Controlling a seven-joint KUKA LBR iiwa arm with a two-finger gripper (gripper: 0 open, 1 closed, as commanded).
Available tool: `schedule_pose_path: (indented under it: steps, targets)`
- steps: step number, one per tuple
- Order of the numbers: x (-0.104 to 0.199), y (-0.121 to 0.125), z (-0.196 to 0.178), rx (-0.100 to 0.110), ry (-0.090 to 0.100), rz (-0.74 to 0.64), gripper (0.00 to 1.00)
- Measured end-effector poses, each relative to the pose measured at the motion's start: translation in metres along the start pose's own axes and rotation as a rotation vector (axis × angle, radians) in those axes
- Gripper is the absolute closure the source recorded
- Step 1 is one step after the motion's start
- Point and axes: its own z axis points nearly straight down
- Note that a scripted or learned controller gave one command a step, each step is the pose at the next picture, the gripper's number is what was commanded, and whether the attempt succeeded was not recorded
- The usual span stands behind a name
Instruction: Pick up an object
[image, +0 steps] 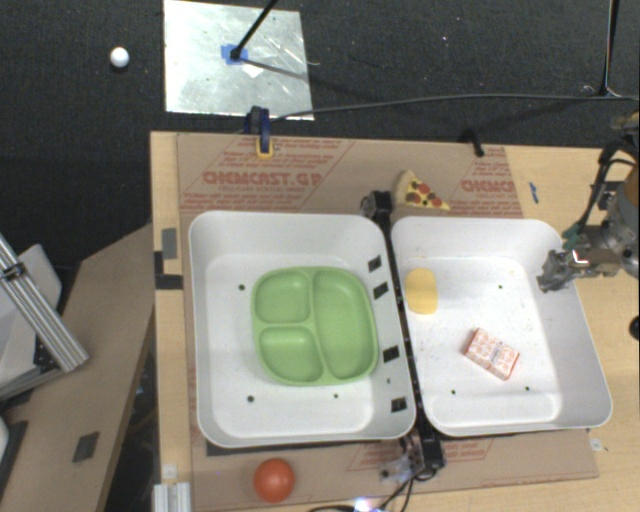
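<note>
The arm is cut off at the right edge; the pincer fingers are too small to resolve.

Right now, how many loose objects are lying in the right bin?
2. A yellow piece lies near the right bin's left wall, towards the back. A pink box lies nearer the middle, towards the front. Nothing seems hidden.

— What sits on the bench?
— Two white bins: left bin, right bin. A pizza-slice toy lies at 12 o'clock, an orange ball at 7 o'clock.
</note>
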Motion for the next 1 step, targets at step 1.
schedule_pose_path:
  steps: [1]
  targets:
    - [0.0562,0.0008,0.0165,0.004,0.003,-0.004,1.0]
